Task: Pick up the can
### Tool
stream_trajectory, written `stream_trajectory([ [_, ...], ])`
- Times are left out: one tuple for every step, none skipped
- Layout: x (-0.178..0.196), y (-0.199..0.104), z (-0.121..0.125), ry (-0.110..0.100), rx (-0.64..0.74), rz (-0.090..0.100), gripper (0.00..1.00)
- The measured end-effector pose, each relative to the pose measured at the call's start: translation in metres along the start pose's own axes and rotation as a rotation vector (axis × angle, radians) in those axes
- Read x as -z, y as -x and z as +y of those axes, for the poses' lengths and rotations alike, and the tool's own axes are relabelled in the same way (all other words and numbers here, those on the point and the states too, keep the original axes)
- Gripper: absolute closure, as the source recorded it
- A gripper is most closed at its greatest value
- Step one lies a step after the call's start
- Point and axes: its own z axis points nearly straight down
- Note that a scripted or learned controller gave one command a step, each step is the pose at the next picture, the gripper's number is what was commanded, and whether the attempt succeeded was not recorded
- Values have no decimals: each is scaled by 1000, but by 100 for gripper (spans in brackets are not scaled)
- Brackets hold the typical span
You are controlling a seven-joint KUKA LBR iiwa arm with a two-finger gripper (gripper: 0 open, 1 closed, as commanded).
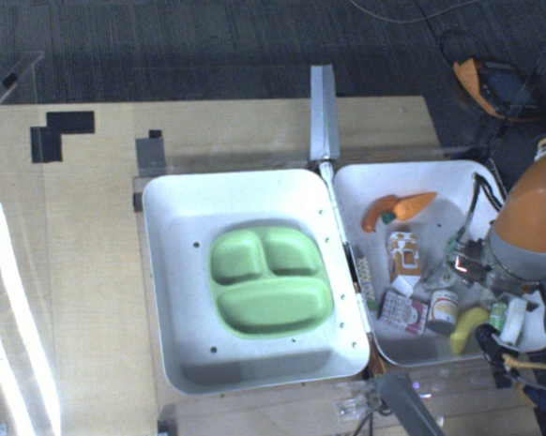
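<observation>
The arm's bulk is covering the right bin's (351,253) far side, and the gripper (463,265) is blurring into clutter, so its state cannot be told. The can (442,308) is sitting near the bin's front, between a packet (402,310) and a banana (466,328). A green tray (269,280) is lying in the left bin (180,295) on the wooden bench (73,303).

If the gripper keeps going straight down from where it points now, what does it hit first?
Probably the can, which lies just below-left of the gripper in the right bin. Depth is unclear from this slanted view, so it may miss.
</observation>
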Motion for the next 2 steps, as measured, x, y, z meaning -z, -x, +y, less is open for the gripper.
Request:
stream_trajectory([
  [10, -1, 2, 4, 4, 1, 100],
  [10, -1, 2, 3, 3, 1, 0],
])
